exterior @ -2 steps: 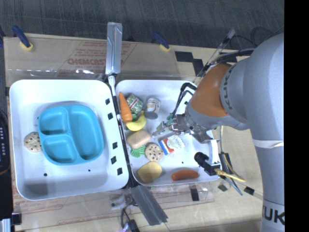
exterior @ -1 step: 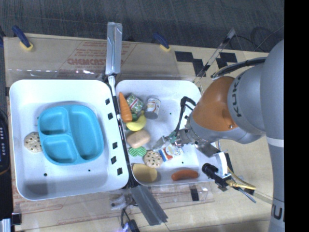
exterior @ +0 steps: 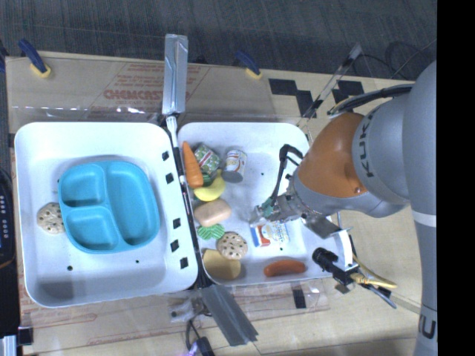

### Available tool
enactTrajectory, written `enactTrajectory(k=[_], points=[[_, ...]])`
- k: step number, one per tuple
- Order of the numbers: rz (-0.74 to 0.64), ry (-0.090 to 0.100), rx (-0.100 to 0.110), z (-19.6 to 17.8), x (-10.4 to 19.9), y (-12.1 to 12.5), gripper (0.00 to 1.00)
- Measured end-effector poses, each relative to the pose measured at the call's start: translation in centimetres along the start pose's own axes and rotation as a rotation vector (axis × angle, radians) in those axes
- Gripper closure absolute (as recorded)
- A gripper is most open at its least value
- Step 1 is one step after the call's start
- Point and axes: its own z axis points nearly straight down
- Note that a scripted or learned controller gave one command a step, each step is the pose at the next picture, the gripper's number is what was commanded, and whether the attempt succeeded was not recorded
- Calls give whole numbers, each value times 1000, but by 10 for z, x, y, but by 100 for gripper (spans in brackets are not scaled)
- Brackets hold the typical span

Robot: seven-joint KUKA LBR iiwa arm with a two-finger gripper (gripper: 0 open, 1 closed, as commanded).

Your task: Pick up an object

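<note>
Probably your nearest target is the small carton (exterior: pixel 270 235), lying flat on the floor of the right bin (exterior: pixel 256 133), just above the sausage (exterior: pixel 284 268). Judge it light, thin-walled and easily crushed, with slick printed faces; take it across its narrow sides, since flat on the floor it gives little edge. The gripper (exterior: pixel 269 211) hangs just above the carton's top edge, the arm bent in from the right with its orange band over the bin. You cannot tell how the jaws stand.
</note>
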Motion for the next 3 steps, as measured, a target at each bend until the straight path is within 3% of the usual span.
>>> enactTrajectory(k=[1, 2, 3], points=[[98, 8, 26, 21, 41, 42, 100], [81, 7, 19, -83, 70, 54, 100], [82, 7, 25, -80, 70, 53, 0]])
